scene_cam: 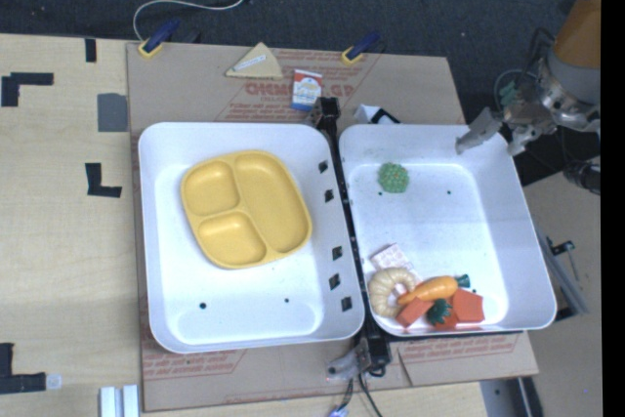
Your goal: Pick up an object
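Over at the right, the grey arm with its orange band (584,29) reaches in, and its two-finger gripper (496,134) hangs at the upper right corner of the right-hand shallow white bin (522,210). How far the jaws stand apart I cannot tell from here, and nothing shows between them.

Inside that bin, a small green bumpy ball (393,177) sits alone near the upper left, well apart from the gripper. Down in the lower part of the bin lies a cluster: a pale ring-shaped doughnut toy (390,287), an orange carrot-like piece (431,289) just beside it, a red block (467,307), and a small white card with red print (392,256) above the doughnut.

The left-hand white bin (166,239) holds a yellow plastic plate with three compartments (245,208). Both bins rest on a brown cardboard sheet (195,73) on the surface; behind them lie a small red-and-white carton (307,90) and a tan wedge (256,62).
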Available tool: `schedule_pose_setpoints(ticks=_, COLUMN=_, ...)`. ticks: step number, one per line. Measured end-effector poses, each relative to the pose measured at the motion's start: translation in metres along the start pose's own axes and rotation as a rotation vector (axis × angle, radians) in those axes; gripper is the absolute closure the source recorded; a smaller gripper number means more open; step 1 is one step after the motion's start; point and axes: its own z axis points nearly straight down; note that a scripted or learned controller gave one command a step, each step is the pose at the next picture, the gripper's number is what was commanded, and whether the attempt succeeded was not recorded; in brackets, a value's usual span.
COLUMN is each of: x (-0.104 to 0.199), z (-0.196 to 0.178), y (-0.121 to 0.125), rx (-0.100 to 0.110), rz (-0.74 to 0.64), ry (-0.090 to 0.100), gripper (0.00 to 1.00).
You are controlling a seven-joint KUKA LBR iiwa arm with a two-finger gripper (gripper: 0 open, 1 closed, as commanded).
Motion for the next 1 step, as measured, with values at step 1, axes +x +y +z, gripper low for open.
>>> schedule_pose_setpoints(ticks=1, x=0.0550, z=0.0861, y=-0.0055, rx=0.002, rz=-0.001, ry=0.002, gripper=0.00)
